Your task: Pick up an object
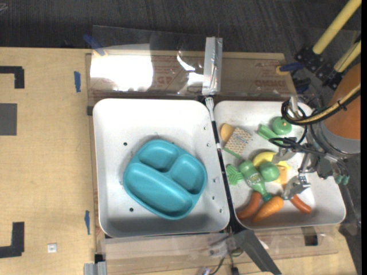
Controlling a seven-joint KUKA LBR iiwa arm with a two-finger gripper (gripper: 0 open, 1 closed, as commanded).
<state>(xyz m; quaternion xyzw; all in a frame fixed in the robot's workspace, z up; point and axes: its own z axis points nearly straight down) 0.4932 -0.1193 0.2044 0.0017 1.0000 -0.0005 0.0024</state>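
Note:
The right bin holds several toy foods. An orange carrot and a darker orange piece lie near its front edge. A small red-orange piece sits to their right. Green vegetables and a yellow piece crowd the middle. A green toy, a speckled cracker and an orange wedge lie further back. My gripper hangs low over the bin's right side, just above the red-orange piece and right of the yellow one. Nothing is visibly held.
The left bin carries a teal divided plate. A clear plastic sheet and a metal bracket stand behind the bins. Cables loop beside the arm's wrist over the right bin's back corner.

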